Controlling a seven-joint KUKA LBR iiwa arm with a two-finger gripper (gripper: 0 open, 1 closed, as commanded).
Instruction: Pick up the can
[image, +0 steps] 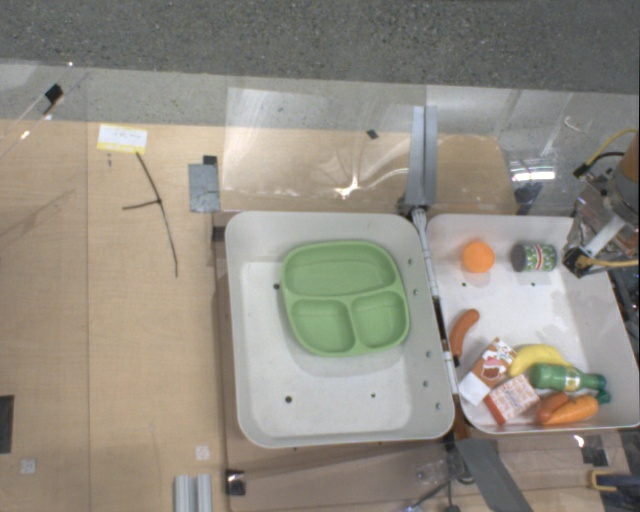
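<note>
The can (535, 257) lies on its side near the right bin's (600, 310) far edge, long axis crosswise, just beside the gripper (590, 250); whether that gripper is released or clenched cannot be told.

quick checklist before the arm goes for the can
1. Can located, lying on its side in the right bin: ok.
2. Space around can: orange sits apart on its left: ok.
3. Gripper near can, just to its right, not touching: ok.
4. Finger opening: cannot tell.
5. Other items, banana and green bottle, lie away from can: ok.
</note>
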